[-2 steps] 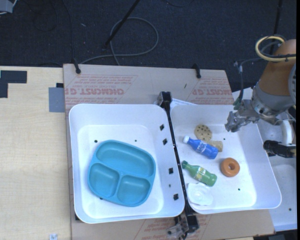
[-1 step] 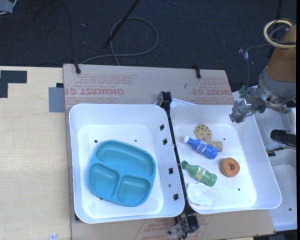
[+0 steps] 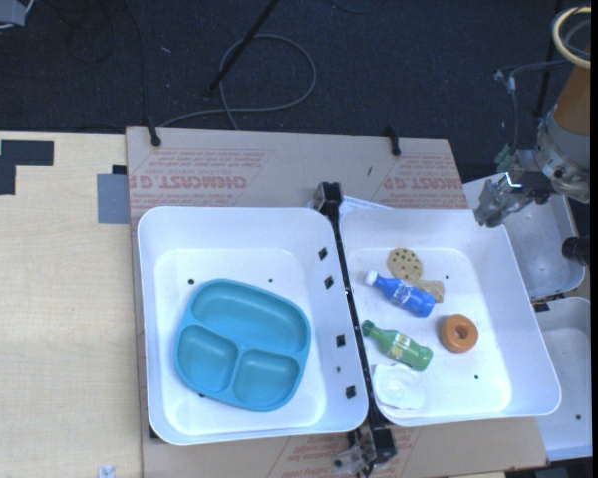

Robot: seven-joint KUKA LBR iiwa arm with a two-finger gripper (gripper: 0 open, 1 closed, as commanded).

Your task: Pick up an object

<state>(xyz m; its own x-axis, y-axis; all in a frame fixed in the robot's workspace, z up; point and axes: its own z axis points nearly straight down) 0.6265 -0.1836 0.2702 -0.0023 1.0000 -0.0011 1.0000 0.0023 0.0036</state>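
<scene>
- My gripper [image 3: 493,203] hangs above the far right corner of the right-hand shallow white plastic bin [image 3: 503,267], outside its rim and holding nothing; at this slant I cannot tell how it is set, so I make no claim on that.
- The things I could pick all lie in that right-hand bin, well apart from me: a small blue plastic bottle with a white cap [image 3: 402,294] near the middle, touching or just overlapping a round tan speckled cookie [image 3: 405,261] on its far side.
- An orange ring-shaped doughnut toy [image 3: 459,334] sits alone toward the right wall. I judge it the easiest target, with free floor all round it.
- A green plastic bottle with a yellow label [image 3: 398,346] lies tilted near the divider, just beside a flat white lid-like piece [image 3: 399,387] that is hard to read against the bin.
- To do this step well, I should travel over the rim, centre above one item, line up across its narrow side, then descend straight.
- The left-hand white bin [image 3: 159,267] carries a light blue three-compartment plastic tray [image 3: 243,345]; I leave it alone.
</scene>
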